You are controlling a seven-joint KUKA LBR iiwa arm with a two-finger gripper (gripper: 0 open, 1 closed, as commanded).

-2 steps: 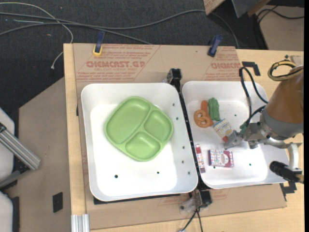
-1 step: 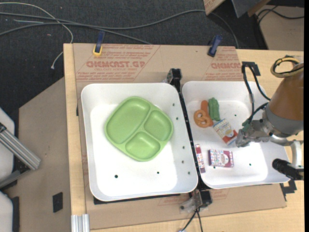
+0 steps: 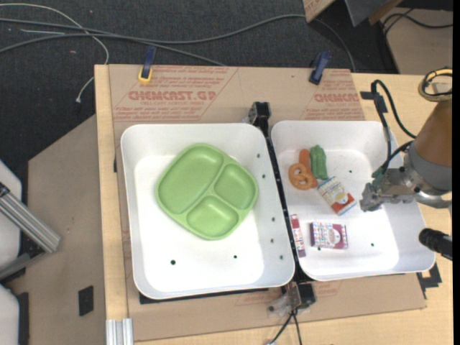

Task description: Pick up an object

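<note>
In the right bin (image 3: 359, 264), at our nine o'clock just beside the gripper (image 3: 374, 196), a small carton (image 3: 336, 195) is lying flat. We are judging it light, stiff, slightly crushable, best pinched across its narrow sides. We cannot tell how the gripper is set. A purple packet (image 3: 328, 234) is sitting at seven o'clock.

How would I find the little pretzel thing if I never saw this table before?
Look in the right white bin, the one without the big green plate. Near its top left corner lies the pretzel, touching a green toy on its right. It is the only orange, looped, twisty thing there; its neighbours are flat printed packets.
</note>
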